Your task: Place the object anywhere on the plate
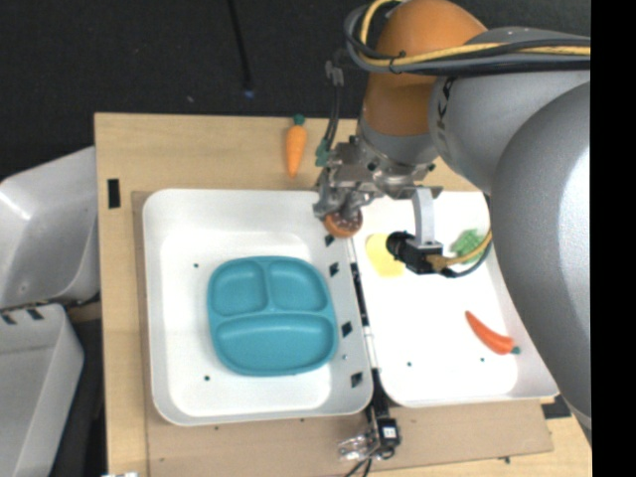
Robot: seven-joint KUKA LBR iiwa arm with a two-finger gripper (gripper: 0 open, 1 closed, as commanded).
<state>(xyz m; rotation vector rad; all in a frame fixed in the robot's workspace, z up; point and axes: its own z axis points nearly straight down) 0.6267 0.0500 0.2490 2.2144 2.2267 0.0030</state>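
Note:
A teal plate with three compartments lies in the left bin. My gripper hangs over the ridge between the two bins, up and to the right of the plate. A small brown-orange round object sits between its fingertips, and the gripper is shut on it. The object hangs beyond the plate's upper right corner, not over the plate.
In the right bin lie a yellow piece, a green piece and a red chili pepper. An orange carrot rests on the bench behind the left bin. The arm's bulk covers the right bin's far side.

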